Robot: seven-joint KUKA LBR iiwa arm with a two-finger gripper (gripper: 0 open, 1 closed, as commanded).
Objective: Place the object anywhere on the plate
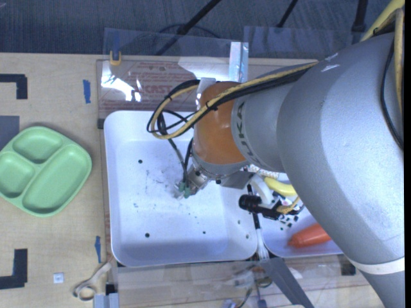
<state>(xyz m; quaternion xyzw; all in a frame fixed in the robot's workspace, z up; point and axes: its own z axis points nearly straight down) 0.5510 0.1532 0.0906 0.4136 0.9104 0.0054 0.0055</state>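
The gripper (pixel 191 183) hangs low over the left bin (pixel 128 236), likely reaching for the small green object (pixel 183 191) at its tip, whether gripped I cannot tell, the plate (pixel 45 172) waiting at nine o'clock

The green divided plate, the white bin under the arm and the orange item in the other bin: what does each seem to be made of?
Green plate: likely moulded plastic, matte, with soft rounded compartment edges and even colour.
White bin: probably plastic or coated metal, semi-gloss, with dark scuffs and specks.
Orange item: looks like smooth plastic, perhaps a toy carrot; partly hidden, so uncertain.
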